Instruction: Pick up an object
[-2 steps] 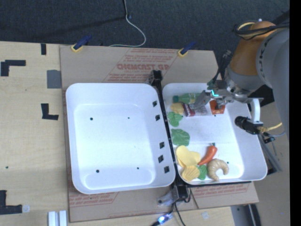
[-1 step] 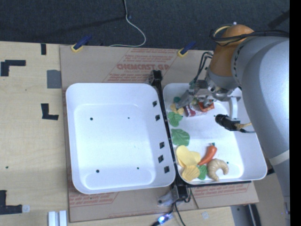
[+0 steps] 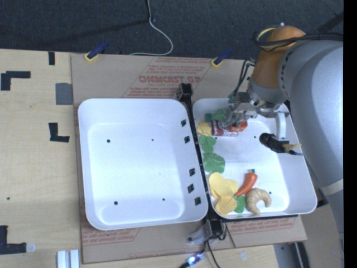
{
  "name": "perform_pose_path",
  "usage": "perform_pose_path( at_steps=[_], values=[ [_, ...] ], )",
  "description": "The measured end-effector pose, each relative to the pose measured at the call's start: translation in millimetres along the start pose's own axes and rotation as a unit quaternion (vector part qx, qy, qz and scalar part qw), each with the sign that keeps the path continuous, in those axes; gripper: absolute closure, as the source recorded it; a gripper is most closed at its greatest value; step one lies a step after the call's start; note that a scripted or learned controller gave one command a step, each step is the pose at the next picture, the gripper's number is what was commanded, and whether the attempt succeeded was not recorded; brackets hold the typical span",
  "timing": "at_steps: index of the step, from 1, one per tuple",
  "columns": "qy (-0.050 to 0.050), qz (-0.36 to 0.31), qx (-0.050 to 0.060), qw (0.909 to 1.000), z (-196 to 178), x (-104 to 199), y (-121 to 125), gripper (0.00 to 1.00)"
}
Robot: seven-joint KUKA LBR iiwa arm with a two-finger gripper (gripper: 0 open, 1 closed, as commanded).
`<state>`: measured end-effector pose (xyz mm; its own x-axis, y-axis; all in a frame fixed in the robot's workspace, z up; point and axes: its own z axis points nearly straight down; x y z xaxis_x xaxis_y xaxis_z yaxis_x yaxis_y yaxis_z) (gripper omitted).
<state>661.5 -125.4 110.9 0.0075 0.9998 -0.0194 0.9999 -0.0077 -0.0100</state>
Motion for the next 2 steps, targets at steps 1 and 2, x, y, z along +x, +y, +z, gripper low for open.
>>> perform_pose_path(
  at_steps=[1,2],
  values=[
    [0.005,-0.003,0.002,1.0000,4.4,19.0,4.3,1.00],
    [0.005,-0.002,0.003,1.0000,-4.9,19.0,3.8,1.00]
  ],
)
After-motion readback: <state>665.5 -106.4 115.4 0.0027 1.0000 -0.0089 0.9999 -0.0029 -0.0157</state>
